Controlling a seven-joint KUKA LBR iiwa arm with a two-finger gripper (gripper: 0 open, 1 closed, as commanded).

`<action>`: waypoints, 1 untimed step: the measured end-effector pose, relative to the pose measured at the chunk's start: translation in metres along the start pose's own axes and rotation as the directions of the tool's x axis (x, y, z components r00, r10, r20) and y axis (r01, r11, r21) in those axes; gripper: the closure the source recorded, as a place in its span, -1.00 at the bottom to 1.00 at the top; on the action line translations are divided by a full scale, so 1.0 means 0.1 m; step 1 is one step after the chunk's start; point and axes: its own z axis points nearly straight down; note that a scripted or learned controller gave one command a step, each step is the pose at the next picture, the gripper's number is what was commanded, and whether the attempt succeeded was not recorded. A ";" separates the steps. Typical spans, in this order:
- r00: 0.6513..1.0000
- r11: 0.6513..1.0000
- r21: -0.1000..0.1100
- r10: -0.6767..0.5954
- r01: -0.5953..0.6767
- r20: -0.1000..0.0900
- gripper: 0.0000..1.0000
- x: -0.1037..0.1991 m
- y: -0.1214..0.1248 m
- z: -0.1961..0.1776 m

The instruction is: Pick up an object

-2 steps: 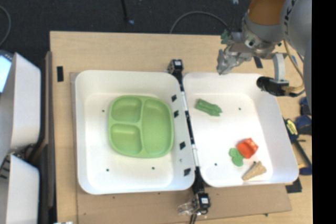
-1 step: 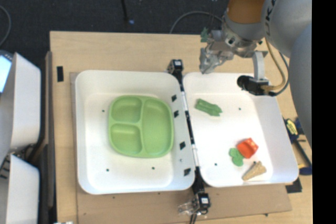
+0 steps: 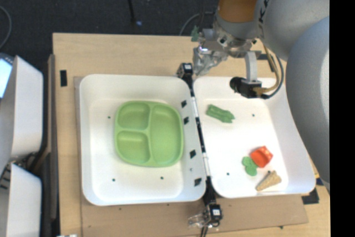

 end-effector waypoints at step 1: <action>1.000 1.000 0.004 -0.001 0.001 -0.001 1.00 0.51 -0.04 0.20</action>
